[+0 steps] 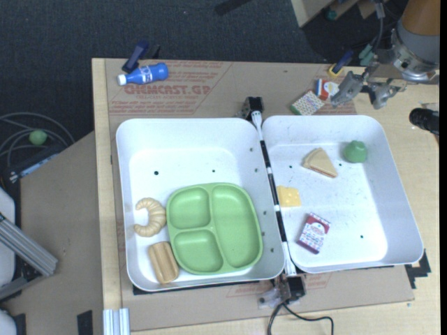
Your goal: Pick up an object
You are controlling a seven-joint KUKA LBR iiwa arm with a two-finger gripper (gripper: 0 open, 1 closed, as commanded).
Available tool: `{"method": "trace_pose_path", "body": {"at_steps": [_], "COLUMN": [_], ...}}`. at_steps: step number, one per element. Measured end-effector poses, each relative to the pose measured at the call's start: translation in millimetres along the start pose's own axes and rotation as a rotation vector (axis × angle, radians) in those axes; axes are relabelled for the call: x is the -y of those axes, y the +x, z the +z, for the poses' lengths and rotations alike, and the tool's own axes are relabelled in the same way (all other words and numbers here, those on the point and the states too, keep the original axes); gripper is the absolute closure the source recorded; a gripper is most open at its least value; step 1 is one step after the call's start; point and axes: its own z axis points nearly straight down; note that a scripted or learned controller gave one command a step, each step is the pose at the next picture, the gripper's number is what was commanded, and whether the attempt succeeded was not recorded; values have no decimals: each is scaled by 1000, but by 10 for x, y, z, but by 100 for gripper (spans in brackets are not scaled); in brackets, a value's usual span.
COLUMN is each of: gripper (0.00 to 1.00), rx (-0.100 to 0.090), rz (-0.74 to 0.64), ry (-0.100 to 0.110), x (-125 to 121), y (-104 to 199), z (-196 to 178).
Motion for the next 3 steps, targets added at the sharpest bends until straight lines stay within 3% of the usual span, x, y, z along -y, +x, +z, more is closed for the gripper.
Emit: {"method": "trace_pose_path", "body": {"at_steps": [1,2,3], "gripper": [0,0,0], "rx": [0,1,4], "rz": [1,0,0], "ry": [3,-5,-9], "x": [718,419,-99], "y": [-303,-363,-191], "z": [990,1914,1897]}}
